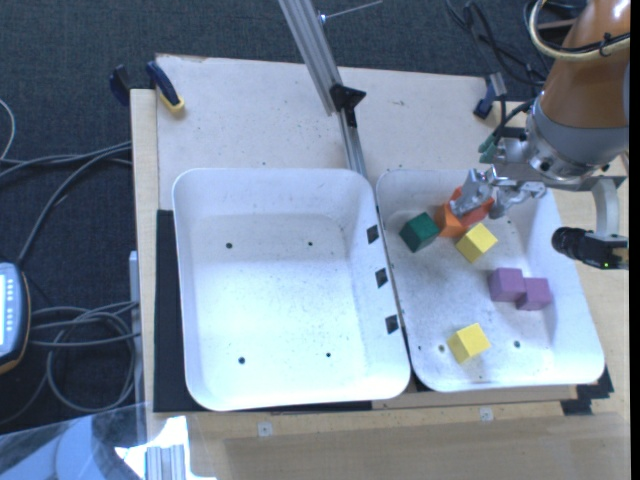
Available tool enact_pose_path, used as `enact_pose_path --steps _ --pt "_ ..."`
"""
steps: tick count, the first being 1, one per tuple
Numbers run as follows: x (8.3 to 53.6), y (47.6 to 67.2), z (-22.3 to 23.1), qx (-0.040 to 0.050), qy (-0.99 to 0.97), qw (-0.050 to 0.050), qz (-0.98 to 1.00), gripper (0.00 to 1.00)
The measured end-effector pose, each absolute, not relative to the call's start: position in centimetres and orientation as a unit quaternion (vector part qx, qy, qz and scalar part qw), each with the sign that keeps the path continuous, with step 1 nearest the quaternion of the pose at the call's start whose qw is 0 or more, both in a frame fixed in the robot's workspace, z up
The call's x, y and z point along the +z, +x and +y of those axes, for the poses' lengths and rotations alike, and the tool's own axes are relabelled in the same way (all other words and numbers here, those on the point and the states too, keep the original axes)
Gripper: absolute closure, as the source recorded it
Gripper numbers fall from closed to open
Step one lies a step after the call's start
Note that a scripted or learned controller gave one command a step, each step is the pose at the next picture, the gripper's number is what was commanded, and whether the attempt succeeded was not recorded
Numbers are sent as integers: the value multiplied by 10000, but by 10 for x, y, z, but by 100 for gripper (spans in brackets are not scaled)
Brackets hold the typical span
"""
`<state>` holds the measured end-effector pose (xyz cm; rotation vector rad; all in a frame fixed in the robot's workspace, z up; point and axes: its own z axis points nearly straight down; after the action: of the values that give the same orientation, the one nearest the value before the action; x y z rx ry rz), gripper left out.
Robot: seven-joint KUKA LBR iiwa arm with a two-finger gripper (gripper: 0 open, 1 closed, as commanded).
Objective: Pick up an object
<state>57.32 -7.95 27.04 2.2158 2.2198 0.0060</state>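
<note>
The right bin [560, 363] holds several small blocks. A green block [420, 231], an orange block [458, 220] and a yellow block [476, 241] cluster in its far part. My gripper [479, 194] hangs low over the orange block's far right side, touching or nearly touching it, and hides part of it. A purple piece [519, 287] lies toward the right wall, and a second yellow block [468, 343] sits near the front edge.
The left bin [200, 368] stands beside the right one, their walls meeting at the middle. A slanted metal rail [318, 53] crosses the bench behind the bins. Cables and clamps lie at the bench's far corners.
</note>
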Motion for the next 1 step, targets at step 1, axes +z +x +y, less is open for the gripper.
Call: enact_pose_path --steps 1 --pt "272 564 -29 4 7048 -14 7094 100"
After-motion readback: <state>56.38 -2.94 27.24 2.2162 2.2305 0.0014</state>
